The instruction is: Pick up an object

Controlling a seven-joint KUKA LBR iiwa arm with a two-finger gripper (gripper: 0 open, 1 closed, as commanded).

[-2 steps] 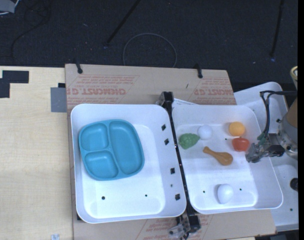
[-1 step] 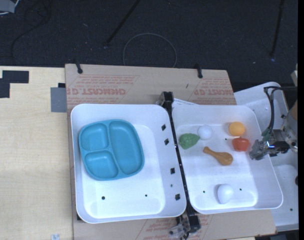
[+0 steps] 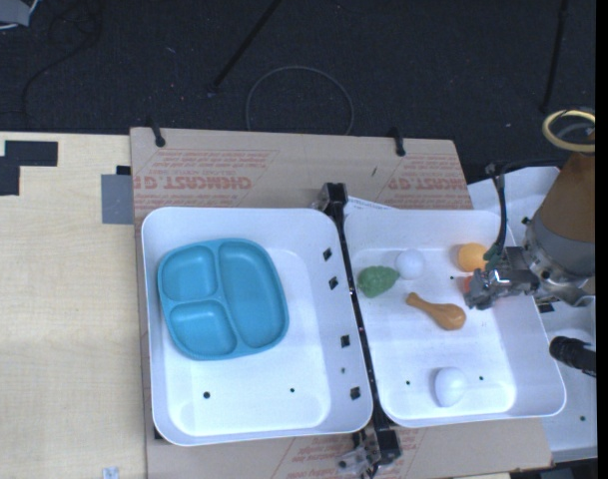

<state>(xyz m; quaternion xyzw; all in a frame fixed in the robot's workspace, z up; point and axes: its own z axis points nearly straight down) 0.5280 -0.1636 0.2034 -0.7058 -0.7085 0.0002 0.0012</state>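
We judge the task barely begun: nothing is lifted, and every loose thing lies on the floor of the right bin.

Nearest the camera, well below and a little left of the gripper, a white egg-shaped object sits alone near the bin's front wall. Further in, just left of the gripper and slightly below it, lies a tan drumstick-shaped toy, its fat end toward the gripper; it looks smooth, narrow at the handle and rounded at the head. We take this as the likeliest target, though the orange ball just above the gripper is as close. The gripper is low in the bin at its right side; we cannot tell how far apart its jaws stand, and we see nothing between them.

Farther left lie a green leafy lump and a small white ball, near each other. The left bin holds a blue divided plate.

What remains is closing on a thing and raising it.
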